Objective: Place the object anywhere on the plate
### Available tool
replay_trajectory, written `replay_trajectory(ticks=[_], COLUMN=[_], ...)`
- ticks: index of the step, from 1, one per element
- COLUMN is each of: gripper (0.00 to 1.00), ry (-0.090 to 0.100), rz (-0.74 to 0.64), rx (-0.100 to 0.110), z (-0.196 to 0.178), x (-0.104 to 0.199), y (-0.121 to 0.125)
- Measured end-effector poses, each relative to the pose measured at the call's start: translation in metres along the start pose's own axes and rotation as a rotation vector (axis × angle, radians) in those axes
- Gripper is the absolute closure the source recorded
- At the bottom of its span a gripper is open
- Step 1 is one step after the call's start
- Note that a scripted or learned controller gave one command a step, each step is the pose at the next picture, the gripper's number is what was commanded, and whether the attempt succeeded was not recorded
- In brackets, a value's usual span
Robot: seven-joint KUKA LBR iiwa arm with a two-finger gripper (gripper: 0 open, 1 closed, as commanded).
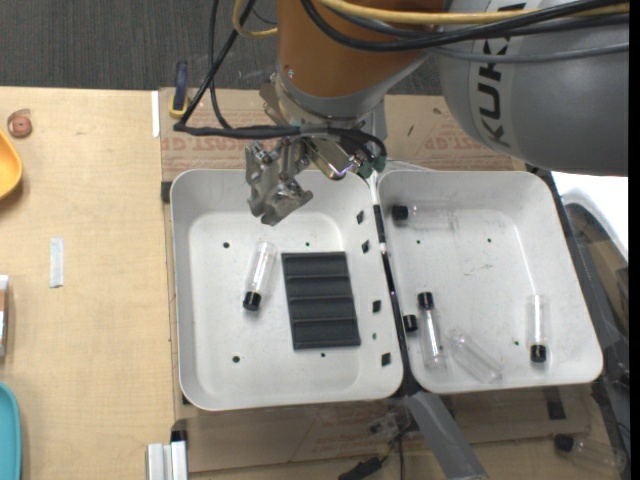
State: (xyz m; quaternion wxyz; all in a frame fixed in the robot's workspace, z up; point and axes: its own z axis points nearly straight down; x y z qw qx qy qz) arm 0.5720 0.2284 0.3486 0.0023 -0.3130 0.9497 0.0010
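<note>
My tool (pixel 277 200) hangs over the upper part of the left bin (pixel 190 298), a little above the middle of the frame. How wide it stands I cannot tell from this angle; the metal parts bunch together and nothing shows plainly between them, so I claim no hold on anything.

Below the tool, near the centre of the left bin, lies the dark ribbed plate (pixel 321 300), flat on the bin floor with its top bare. Just to the plate's left, apart from it, lies a clear vial with a black cap (pixel 257 278), slightly tilted, cap toward the lower edge of the frame. I take that vial to be the object I am to move, being the nearest loose thing to the plate.

In the right bin (pixel 570 258) lie more vials: one near the top left (pixel 400 211), one along the left wall (pixel 428 320), one at the right (pixel 537 330), and a clear one near the bottom (pixel 475 356).

By my judgement the task is barely begun: nothing rests on the plate, and the pick, the carry and the setting down all remain.
</note>
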Motion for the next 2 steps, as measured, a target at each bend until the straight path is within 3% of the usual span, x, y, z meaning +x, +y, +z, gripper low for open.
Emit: replay_trajectory(ticks=[1,2], gripper=[1.00,1.00], ry=[0.000,0.000], rz=[-0.261,-0.395], rx=[-0.001,0.000], z=[-0.054,-0.094], x=[0.040,0.087], y=[0.030,0.031])
